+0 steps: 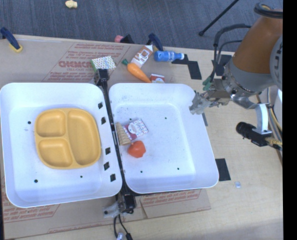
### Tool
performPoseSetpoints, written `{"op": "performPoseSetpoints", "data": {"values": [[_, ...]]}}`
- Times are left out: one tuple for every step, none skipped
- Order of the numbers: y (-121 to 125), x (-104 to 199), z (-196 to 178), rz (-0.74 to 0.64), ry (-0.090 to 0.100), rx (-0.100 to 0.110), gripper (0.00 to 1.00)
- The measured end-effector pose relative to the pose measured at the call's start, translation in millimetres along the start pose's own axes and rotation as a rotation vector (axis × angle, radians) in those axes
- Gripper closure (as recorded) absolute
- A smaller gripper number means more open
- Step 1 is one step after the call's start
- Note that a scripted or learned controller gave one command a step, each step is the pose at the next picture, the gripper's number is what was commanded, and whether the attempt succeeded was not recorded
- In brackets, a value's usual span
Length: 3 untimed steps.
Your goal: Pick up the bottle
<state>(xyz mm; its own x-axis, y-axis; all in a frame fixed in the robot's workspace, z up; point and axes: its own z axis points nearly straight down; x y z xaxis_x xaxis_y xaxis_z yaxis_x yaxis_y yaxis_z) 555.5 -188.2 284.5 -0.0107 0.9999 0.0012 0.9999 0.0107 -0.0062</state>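
Arm: grey with an orange band, reaching in from the right side of the camera view, its wrist above the right rim of the right bin (203, 149).
Jaws: the gripper (197, 105) sits at the upper right edge of the right bin; whether it is released or clenched cannot be told, and nothing can be seen grasped in it.
Bottle: the blue bottle (167, 56) lies on its side on the worktop (248, 194), behind the right bin and outside it, well apart from the gripper.
Near the bottle: an orange carrot (138, 73) and a white and orange carton (141, 56) lie just to its left, with a small red and white packet (157, 77) by the bin's back rim.
Right bin contents: a red, tomato-like object (136, 149), a red and white wrapper (137, 128) and a tan ridged piece (122, 133), all close to its left wall.
Left bin: the left bin (13, 184) holds a yellow divided tray (67, 138), lying flat near its middle.
Back of left bin: a small patterned box (103, 63) rests on the cardboard sheet (68, 59).
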Motion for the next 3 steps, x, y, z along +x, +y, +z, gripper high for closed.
{"op": "performPoseSetpoints", "data": {"values": [[-14.5,-22.3,121.0,0.235,0.001,0.0,1.0],[-79.0,43.7,133.6,0.448,0.003,0.002,1.0],[-77.7,83.6,100.5,0.31,0.001,-0.003,1.0]]}}
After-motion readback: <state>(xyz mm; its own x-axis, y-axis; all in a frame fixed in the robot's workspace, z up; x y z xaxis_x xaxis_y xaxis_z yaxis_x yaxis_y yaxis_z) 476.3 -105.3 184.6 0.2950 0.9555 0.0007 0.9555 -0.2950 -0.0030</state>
